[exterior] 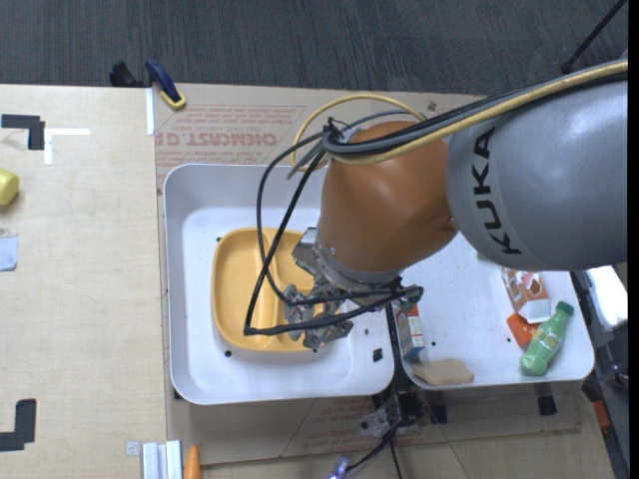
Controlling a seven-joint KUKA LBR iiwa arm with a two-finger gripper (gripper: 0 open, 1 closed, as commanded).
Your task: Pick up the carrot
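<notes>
One gripper [318, 319], seen from above, low over the near right part of a yellow tray [240, 282] in the left bin [190, 267]. Dark linkage and cables crowd the tool; whether it is spread or pressed together cannot be told from this angle, and nothing can be made out in its grasp.

Orange wrist band [384, 203] sits directly above the gripper; grey arm link [544, 168] with KUKA lettering runs off to the right. Black and yellow cables loop from the wrist down across the tray.

Right of the gripper, across the bin divider, right bin [469, 287] contents:
- small upright item with red-and-white label [409, 329], just beside the gripper
- tan flat piece [443, 372], right and nearer the camera
- carrot [520, 329], orange, well right of the gripper, partly under a green bottle [547, 339]
- white packet [526, 289] just behind the carrot

Far left of the gripper, outside the bins: a yellow object [6, 188] on the bench [80, 317].
</notes>
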